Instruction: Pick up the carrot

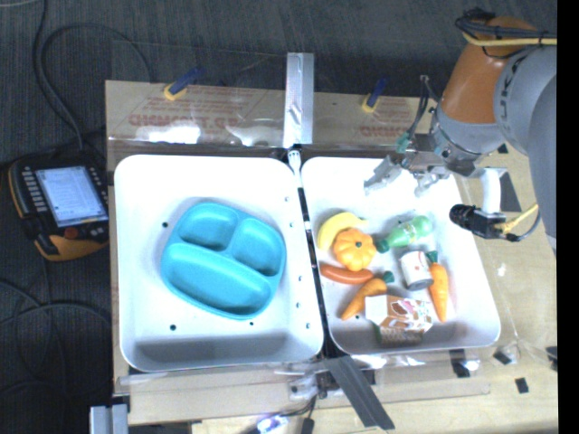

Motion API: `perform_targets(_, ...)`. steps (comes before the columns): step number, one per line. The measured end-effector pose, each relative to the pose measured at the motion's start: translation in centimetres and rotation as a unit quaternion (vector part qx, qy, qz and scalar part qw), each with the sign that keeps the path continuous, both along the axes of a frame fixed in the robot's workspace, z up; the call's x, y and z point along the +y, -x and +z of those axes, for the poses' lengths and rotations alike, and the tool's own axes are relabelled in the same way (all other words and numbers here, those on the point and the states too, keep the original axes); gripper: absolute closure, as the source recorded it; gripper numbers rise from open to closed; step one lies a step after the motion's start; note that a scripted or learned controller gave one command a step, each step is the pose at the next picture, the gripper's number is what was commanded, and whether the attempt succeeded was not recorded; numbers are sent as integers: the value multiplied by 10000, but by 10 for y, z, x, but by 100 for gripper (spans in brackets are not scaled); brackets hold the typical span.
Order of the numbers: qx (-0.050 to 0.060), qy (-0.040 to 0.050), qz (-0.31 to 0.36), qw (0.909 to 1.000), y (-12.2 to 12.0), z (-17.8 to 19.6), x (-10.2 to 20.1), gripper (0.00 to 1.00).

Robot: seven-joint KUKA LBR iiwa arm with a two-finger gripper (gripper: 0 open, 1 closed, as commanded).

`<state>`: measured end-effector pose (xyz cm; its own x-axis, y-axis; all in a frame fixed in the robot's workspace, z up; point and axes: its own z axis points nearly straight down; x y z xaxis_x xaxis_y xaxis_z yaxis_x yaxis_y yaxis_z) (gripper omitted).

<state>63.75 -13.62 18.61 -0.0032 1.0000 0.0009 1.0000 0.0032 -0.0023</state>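
camera view | hand (404, 178) fingers apart, holding nothing, above right bin (470, 269) | carrot (439, 289) apart

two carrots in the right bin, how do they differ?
One carrot lies near the bin's right wall, running up and down the view beside the small can. The other carrot lies slanted near the middle, below the pumpkin and touching the carton. Both are orange and similar in size.
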Motion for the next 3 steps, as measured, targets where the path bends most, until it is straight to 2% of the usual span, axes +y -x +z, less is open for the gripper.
perform_targets(1, 5, 5, -424, 9991, 68, 46, -14, 0)
perform_targets(2, 4, 8, -49, 10000, 120, 1, -67, 0)
perform_targets(3, -18, -20, 29, 10000, 145, -91, -69, 0)
